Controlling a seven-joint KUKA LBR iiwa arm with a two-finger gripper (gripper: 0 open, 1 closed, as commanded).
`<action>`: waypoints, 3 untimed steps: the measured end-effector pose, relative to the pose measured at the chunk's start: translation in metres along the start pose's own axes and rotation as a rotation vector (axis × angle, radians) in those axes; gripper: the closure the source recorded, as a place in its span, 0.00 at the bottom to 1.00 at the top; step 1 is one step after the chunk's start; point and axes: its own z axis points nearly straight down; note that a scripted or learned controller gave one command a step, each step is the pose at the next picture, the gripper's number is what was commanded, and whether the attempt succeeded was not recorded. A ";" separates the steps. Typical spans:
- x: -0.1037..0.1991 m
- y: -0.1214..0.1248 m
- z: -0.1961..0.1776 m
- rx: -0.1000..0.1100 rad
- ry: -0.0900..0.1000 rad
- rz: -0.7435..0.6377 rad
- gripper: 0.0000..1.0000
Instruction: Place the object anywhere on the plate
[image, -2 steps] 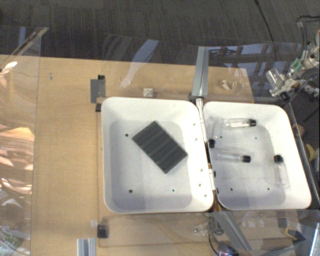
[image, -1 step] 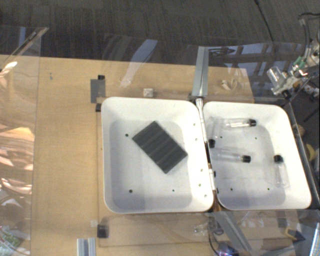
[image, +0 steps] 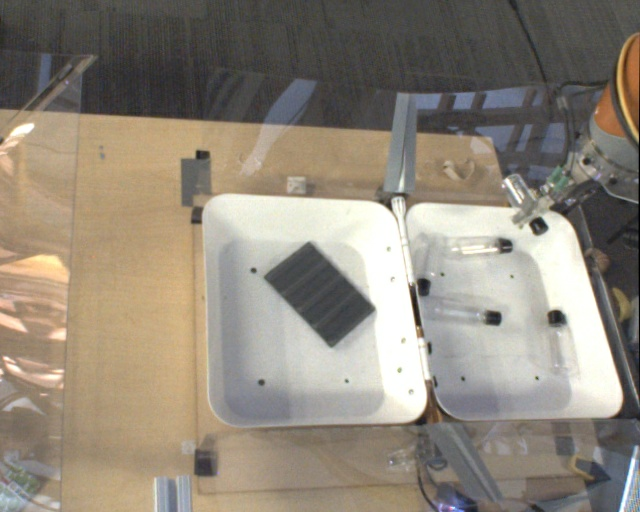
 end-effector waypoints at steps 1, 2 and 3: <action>0.008 0.005 -0.049 -0.004 -0.003 -0.018 1.00; -0.001 0.000 -0.083 -0.003 -0.003 -0.057 1.00; 0.000 0.001 -0.089 -0.002 -0.003 -0.082 1.00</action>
